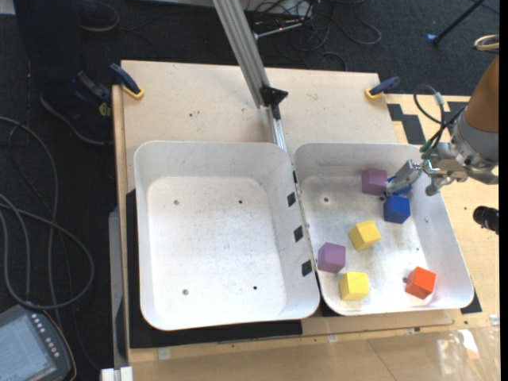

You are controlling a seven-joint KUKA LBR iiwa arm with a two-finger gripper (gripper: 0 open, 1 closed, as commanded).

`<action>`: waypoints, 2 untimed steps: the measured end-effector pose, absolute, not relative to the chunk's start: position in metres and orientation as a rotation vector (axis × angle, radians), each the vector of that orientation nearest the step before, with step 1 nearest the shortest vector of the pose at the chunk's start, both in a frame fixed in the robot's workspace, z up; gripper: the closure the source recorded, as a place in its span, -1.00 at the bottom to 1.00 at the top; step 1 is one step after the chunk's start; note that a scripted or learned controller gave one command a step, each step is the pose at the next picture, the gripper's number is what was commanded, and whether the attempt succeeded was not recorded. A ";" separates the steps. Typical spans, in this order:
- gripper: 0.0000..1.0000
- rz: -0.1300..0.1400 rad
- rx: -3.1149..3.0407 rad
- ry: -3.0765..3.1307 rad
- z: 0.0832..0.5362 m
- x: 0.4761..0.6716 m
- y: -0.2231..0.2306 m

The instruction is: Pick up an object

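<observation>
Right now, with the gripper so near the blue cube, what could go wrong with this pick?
1. The blue cube sits close beside a purple cube, so the gripper might nudge or catch the wrong one.
2. Both lie near the right bin's far right wall; a pushed cube could slide against the wall and be harder to grasp.

Dark carpet floor (48,173) strewn with black cables (32,213) surrounds the pale tabletop (206,101); a slanted metal pole (242,42) crosses it.
</observation>
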State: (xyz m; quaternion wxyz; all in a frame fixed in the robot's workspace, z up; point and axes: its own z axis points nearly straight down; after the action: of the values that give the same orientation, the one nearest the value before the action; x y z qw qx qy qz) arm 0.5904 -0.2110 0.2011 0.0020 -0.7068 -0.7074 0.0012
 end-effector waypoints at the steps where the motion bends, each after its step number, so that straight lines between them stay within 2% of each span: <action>1: -1.00 0.002 -2.218 -2.224 0.204 0.591 -0.211; 2: -1.00 0.005 -2.220 -2.218 0.156 0.588 -0.219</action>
State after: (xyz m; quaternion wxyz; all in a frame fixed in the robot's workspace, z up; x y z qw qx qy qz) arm 0.5879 -0.2190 0.1558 0.0017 -0.7076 -0.7066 0.0015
